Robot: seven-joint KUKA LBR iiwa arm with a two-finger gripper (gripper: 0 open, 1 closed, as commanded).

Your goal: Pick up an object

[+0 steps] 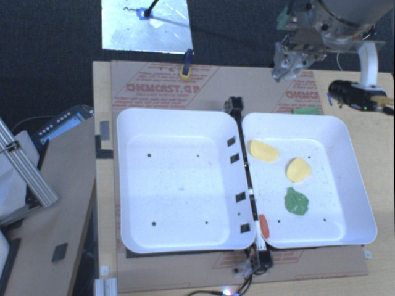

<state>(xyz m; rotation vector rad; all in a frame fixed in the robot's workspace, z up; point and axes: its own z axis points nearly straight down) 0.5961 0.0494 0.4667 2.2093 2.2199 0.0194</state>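
The right bin point(345, 142) holds two yellow pieces and a green one. One yellow piece point(263, 150) lies near the bin's left wall, the other yellow piece point(299, 169) sits to its lower right. The green piece point(296, 201) lies below them. A small orange piece point(264, 226) rests at the bin's lower left corner by the divider. My gripper point(285, 71) hangs well above the bench behind the right bin's far edge, with nothing seen between its fingers.
The left bin point(133, 128) stands beside the right one. A row of black clips point(236, 159) runs along the seam between them. A yellow clip point(185, 73) and a shiny metal sheet point(145, 17) lie behind the bins.
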